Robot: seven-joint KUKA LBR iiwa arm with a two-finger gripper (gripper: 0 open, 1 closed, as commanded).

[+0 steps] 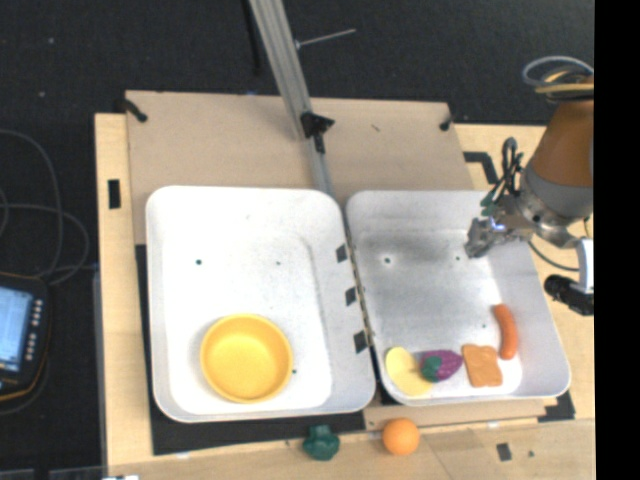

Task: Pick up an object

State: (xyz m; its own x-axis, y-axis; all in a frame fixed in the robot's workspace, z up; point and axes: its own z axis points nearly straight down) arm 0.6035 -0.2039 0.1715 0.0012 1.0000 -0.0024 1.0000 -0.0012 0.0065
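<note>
hanging over the right bin (440,218), the gripper (480,238) holds nothing seen, its grip untold; the sausage (506,330) must be reached.

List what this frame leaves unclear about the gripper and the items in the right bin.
- Gripper: too small and blurred in the camera view to tell how it is set.
- Arm: cut off by the view's right side.
- Purple and green item in the right bin: too small to identify; it overlaps the pale yellow piece, hiding part of it.
- Green object on the bench: shape indistinct, near the bottom edge.
</note>
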